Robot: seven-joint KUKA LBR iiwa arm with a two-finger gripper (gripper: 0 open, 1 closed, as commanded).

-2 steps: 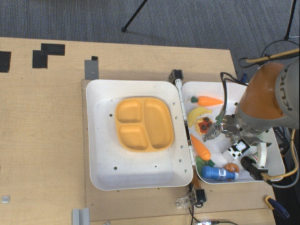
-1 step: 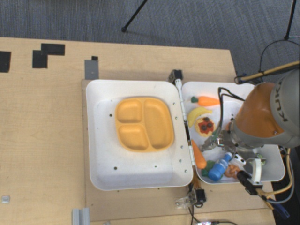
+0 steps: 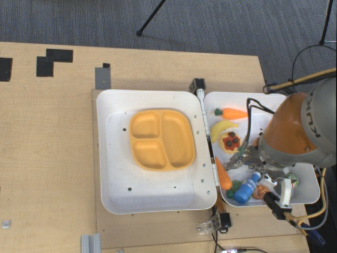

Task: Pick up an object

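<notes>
I cannot tell the gripper's (image 3: 251,168) state; crowded toys beneath it, like the blue bottle (image 3: 246,190), could slip or jam.

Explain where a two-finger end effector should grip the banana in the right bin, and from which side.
Grip the banana across its middle, coming straight down from above. It lies flat and curved, with its narrow width exposed; the toy carrot and pizza slice lie close, so sideways approaches look crowded.

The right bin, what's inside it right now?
The right bin holds a toy carrot, banana, pizza slice, a second carrot and a blue bottle. The arm covers the bin's right part.
</notes>
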